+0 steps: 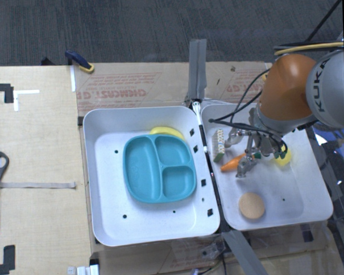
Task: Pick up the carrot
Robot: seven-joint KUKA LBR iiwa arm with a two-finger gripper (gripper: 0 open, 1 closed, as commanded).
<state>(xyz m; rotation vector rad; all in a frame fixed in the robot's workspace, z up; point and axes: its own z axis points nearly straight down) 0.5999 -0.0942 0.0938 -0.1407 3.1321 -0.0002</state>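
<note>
The carrot (230, 163), small and orange, lies tilted near the left wall of the right bin (289, 206). My gripper (248, 161) hangs low over that bin, just to the right of the carrot. The carrot's right end reaches the gripper's lower tip and is partly hidden by it. I cannot tell whether the carrot is held. The grey arm with its orange band (286, 89) comes in from the upper right.
In the right bin are a tan round piece (252, 205) at the front, a white and green item (219, 143) by the left wall, and a yellow item (283, 158) behind the gripper. The left bin (107, 211) holds a blue divided plate (159, 167) with a yellow thing (167, 131) behind it.
</note>
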